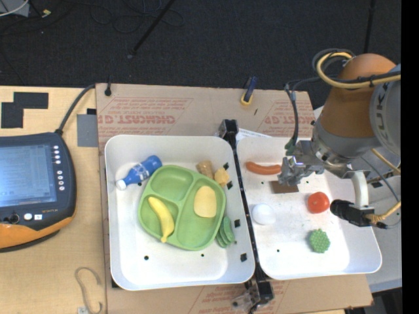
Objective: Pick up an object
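Observation:
In the right bin lie an orange-red sausage, a small brown block, a red tomato, a white ball and a green knobbly piece. My gripper hangs low over the back of this bin, right above the brown block and just right of the sausage's end. The block's far edge is hidden under the gripper. Whether the gripper touches the block is unclear.
The left bin holds a green divided plate with a banana and a yellow piece. Around the plate are a blue bottle, small tan and yellow items and a green utensil. A tablet sits far left.

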Motion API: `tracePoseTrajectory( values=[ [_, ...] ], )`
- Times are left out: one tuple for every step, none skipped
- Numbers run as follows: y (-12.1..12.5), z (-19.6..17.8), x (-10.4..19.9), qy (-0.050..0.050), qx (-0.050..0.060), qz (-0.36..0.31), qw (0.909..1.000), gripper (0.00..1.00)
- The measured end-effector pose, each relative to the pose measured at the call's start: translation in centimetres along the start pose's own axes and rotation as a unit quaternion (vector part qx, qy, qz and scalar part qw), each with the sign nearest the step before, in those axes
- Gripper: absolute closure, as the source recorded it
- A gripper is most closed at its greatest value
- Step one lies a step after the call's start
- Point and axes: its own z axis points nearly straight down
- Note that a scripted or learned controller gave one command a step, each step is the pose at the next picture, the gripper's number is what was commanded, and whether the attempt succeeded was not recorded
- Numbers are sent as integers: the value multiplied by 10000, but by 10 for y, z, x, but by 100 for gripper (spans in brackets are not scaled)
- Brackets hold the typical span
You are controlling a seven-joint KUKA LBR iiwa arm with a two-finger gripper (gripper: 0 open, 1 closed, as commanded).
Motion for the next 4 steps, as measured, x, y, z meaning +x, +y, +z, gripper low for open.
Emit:
tracePoseTrajectory(
  values=[
    [-2, -8, -14, -10, -18, 10, 10000, 100],
    [5, -19, -3, -5, -18, 5, 10000, 100],
    [7, -15, -9, -11, -13, 10, 10000, 100],
    [-1, -2, 1, -6, -3, 11, 10000, 100]
  ],
)
